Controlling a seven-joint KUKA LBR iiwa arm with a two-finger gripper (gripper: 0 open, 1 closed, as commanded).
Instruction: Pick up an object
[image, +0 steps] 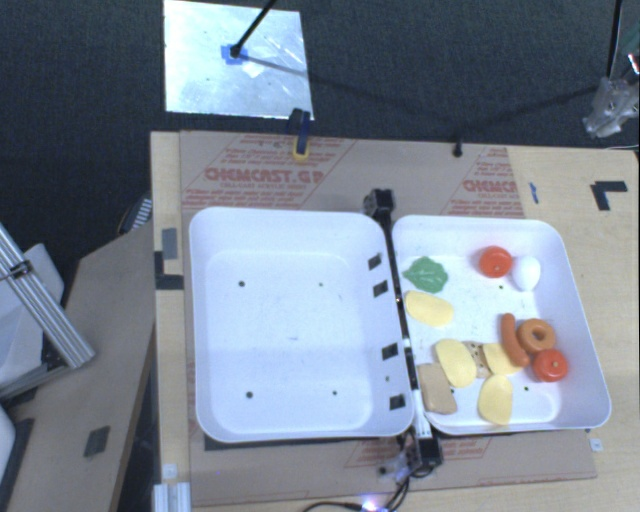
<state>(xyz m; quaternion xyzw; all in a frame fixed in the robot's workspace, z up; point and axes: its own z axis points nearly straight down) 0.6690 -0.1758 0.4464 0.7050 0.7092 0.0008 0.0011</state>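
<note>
camera view, looking down: nearest in the right bin (575, 300) lie a pale yellow piece (495, 399) and a tan slab (436, 388), then a red ball (550, 365), a donut (537, 334) touching a sausage (512, 340), and a yellow oval (428, 308). farther back sit a green leaf (426, 272), a tomato (494, 261) and a white egg (526, 272). the left bin (290, 320) adjoins it on the counter (340, 165). the hand (612, 105), at the far right corner, is too blurred to tell its opening.
</note>
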